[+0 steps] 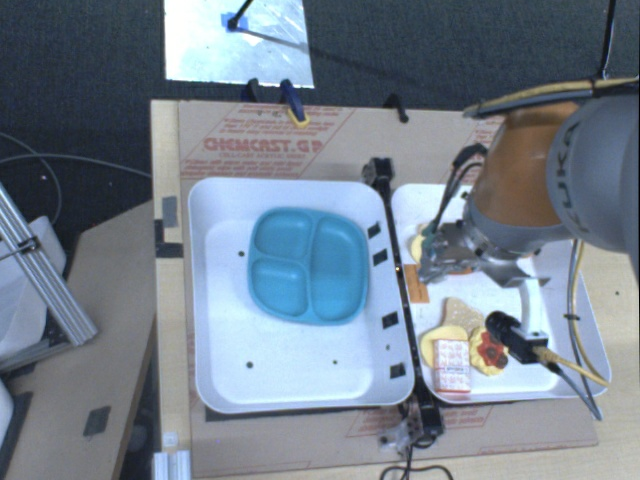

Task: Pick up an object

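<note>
Nearest the camera: the grey arm (pixel 560 178) with its orange band, bulking over the right bin (pixel 585 368). Below it the tool (pixel 432 258), low over that bin's left side, close by the divider; cannot tell whether clenched or released, and nothing seen held.

Outward from the tool, toward the near rim: a small cluster of toy food. A tan slice (pixel 461 314) just beside and below the tool. Next a yellow round piece (pixel 436 344), with a white-and-red carton (pixel 452 366) lying partly on it. To the right a red piece (pixel 489 351) on another yellow disc.

Carton: likely light, stiff, smooth-sided, perhaps slippery; long axis running roughly away from the camera, toward the tool. Best taken across the short sides, near the middle. Flat slices probably harder to pinch, lying low against the bin floor.

Further out: left bin (pixel 220 368) bearing a blue divided plate (pixel 306 265), well apart from the tool. Both bins resting on the desk (pixel 110 268).
</note>
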Action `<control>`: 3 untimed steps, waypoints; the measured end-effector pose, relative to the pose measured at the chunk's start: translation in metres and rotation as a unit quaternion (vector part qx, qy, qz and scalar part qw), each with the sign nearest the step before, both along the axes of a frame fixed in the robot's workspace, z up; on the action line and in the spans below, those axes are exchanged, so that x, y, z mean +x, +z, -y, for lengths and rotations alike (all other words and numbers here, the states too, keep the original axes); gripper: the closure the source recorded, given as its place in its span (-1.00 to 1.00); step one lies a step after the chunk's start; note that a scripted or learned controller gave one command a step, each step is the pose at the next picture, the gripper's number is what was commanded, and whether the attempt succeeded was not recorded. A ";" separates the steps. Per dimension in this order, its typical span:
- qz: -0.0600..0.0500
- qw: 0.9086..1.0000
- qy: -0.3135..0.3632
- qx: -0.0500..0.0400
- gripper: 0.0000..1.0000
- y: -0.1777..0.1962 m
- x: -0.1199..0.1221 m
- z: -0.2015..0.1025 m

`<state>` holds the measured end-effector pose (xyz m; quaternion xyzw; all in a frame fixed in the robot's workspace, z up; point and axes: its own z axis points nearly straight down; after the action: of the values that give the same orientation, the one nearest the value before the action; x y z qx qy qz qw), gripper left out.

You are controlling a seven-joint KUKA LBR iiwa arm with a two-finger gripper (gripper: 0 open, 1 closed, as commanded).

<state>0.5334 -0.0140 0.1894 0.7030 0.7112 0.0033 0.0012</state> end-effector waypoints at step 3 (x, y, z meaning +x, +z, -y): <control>-0.003 1.000 -0.002 -0.001 1.00 0.127 -0.047 -0.103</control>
<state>0.4867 0.0892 0.3167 0.7047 0.7095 0.0000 -0.0004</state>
